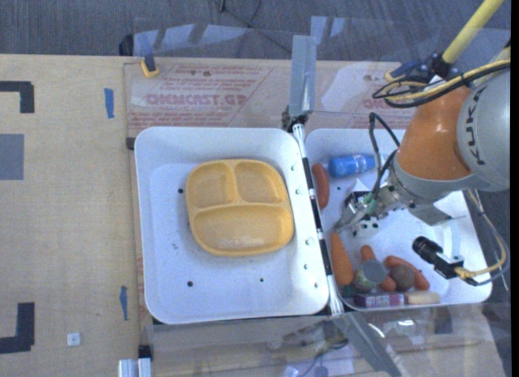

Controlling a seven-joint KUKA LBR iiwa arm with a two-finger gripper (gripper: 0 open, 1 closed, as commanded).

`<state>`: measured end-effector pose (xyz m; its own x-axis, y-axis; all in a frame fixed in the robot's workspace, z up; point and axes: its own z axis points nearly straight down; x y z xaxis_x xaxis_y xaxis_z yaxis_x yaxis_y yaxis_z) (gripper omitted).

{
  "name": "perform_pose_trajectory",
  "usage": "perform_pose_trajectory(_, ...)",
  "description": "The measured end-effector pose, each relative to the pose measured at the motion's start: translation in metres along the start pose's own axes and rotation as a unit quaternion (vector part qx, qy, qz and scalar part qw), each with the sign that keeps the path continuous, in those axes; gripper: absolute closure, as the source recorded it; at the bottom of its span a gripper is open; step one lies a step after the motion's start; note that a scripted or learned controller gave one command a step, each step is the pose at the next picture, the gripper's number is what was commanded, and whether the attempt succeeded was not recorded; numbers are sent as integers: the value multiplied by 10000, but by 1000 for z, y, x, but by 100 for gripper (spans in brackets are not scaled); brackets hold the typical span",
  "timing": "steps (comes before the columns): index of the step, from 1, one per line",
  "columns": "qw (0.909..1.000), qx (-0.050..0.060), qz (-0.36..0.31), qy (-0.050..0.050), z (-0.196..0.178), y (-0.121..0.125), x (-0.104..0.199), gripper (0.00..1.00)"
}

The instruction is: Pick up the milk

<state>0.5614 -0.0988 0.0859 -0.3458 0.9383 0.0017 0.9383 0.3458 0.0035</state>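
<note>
The desk [65, 229] is pale wood on grey carpet, with cables at twelve o'clock. The left bin [154, 205] carries a yellow tray [239, 205]. In the right bin [474, 290], the arm [442, 144] hangs over the middle. The milk, a blue-and-white bottle [350, 164], lies at eleven o'clock, apparently ungrasped. The claw [365, 209] sits beside it; I cannot tell its state. Pickup seems undone.

Bright, even overhead light, whites of the left bin [162, 229] close to blown out, soft shadow under the yellow tray [239, 205]. Slightly soft all over, small toys in the right bin [462, 290] smeared and hard to read. Faint glare on clear plastic along the bottom edge.
</note>
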Motion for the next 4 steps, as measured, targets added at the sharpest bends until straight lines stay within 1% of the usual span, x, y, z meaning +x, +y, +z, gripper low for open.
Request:
perform_pose_trajectory(1, 10000, -31, 11, -11, -12, 2, -2, 100)
perform_pose_trajectory(2, 9999, 24, -161, -7, -96, 42, 79, 100)
perform_pose_trajectory(3, 9999, 24, -157, -7, -96, 42, 79, 0)
perform_pose_trajectory(4, 9980, 46, 626, -3, -130, 7, 171, 0)
